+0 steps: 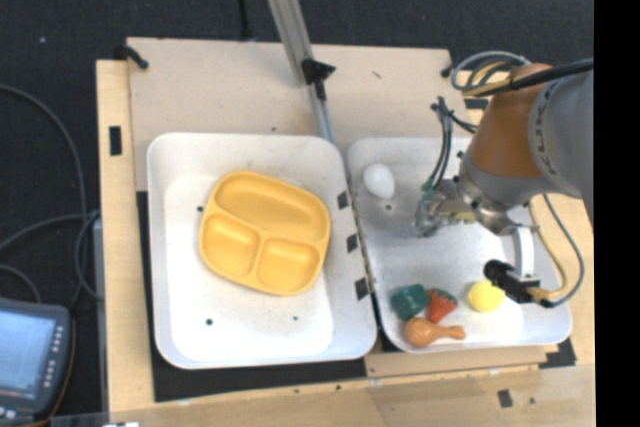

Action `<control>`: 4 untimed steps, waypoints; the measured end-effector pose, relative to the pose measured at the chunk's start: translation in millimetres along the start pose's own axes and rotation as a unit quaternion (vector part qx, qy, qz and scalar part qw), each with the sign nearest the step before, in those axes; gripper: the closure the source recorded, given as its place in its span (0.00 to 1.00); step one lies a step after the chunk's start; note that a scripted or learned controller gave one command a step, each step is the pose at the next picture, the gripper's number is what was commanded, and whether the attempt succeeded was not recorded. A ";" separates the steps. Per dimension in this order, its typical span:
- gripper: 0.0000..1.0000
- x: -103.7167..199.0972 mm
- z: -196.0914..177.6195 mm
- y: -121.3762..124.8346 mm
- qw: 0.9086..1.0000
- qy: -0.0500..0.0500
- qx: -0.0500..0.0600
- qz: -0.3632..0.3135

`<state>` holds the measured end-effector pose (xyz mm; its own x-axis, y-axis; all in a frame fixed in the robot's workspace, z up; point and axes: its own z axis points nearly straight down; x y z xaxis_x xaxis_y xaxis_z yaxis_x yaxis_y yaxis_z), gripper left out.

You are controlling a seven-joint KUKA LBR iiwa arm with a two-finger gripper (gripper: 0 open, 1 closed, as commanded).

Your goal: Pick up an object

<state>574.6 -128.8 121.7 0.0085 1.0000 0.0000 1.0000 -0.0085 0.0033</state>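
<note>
Reaching from the right, pincer (428, 218) low in right bin (400, 155), its grip state impossible to tell, white egg (378, 181) nearby, yellow divided plate (265, 232) in left bin (175, 215).

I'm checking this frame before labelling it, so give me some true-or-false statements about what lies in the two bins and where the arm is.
1. The yellow divided plate lies in the left bin. True.
2. The white egg-shaped object lies on the plate. False: it lies in the right bin, near its far left corner.
3. The yellow ball sits in the right bin, right of the orange pear-shaped toy. True.
4. The gripper is over the left bin. False: it is over the right bin.
5. The green object touches the white egg-shaped object. False: they lie well apart, the green one at the near edge.
</note>
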 end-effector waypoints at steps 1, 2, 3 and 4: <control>1.00 -4.4 -47.3 9.1 1.000 -0.001 -0.001 -0.005; 1.00 -10.6 -96.4 3.4 1.000 -0.001 -0.002 -0.003; 1.00 -11.8 -136.9 5.2 1.000 -0.001 -0.002 -0.006; 1.00 40.7 -143.6 -6.8 1.000 0.001 0.001 -0.008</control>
<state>567.7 -88.0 265.3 -0.0078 1.0000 0.0011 1.0000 0.0078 0.0022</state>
